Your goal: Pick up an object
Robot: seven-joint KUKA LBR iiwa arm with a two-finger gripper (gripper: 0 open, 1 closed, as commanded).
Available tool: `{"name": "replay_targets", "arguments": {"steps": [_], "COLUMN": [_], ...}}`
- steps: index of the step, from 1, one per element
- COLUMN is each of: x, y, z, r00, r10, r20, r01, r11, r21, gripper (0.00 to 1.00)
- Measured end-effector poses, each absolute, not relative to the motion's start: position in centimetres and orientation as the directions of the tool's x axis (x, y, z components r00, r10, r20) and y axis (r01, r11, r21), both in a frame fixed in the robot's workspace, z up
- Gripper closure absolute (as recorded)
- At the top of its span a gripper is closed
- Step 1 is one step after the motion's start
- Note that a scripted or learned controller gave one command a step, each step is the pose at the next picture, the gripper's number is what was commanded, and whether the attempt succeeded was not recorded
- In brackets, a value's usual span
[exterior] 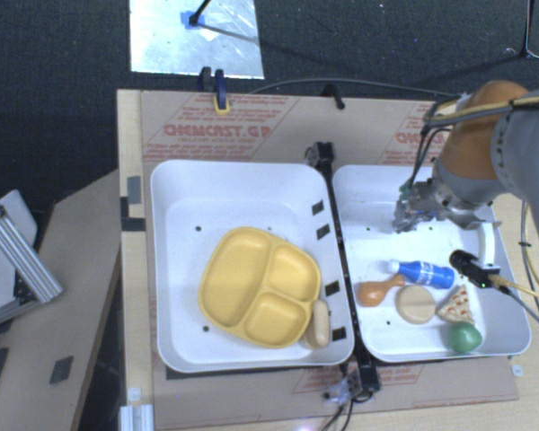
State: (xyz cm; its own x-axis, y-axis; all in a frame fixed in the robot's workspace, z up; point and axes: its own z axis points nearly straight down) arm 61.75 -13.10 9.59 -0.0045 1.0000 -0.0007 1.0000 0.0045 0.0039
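My gripper [406, 218] hangs over the back part of the right bin [364, 196], above bare white floor, with nothing visible between its fingers. Nearer the front of that bin lie a blue bottle with a white cap [424, 273], an orange spoon-shaped piece [375, 290], a tan round disc [416, 304], a pizza-slice toy [456, 306] and a green ball [463, 337]. All of these lie in front of the gripper, apart from it.
The left bin [184, 205] holds a yellow divided tray [259, 285] and a beige oblong piece [319, 322] at the tray's front right corner. A black divider [334, 241] runs between the bins. The arm comes in from the right over the right bin's back corner.
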Motion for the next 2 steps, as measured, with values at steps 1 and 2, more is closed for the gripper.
{"name": "replay_targets", "arguments": {"steps": [1,2], "x": [61.9,62.4], "y": [-12.9,-13.7], "z": [16.1,20.9], "r00": [-0.004,-0.004], "r10": [1.0,1.0], "r20": [-0.001,-0.002], "r01": [1.0,1.0], "r11": [0.004,0.004], "r21": [0.008,0.007], "gripper": [1.0,1.0]}}
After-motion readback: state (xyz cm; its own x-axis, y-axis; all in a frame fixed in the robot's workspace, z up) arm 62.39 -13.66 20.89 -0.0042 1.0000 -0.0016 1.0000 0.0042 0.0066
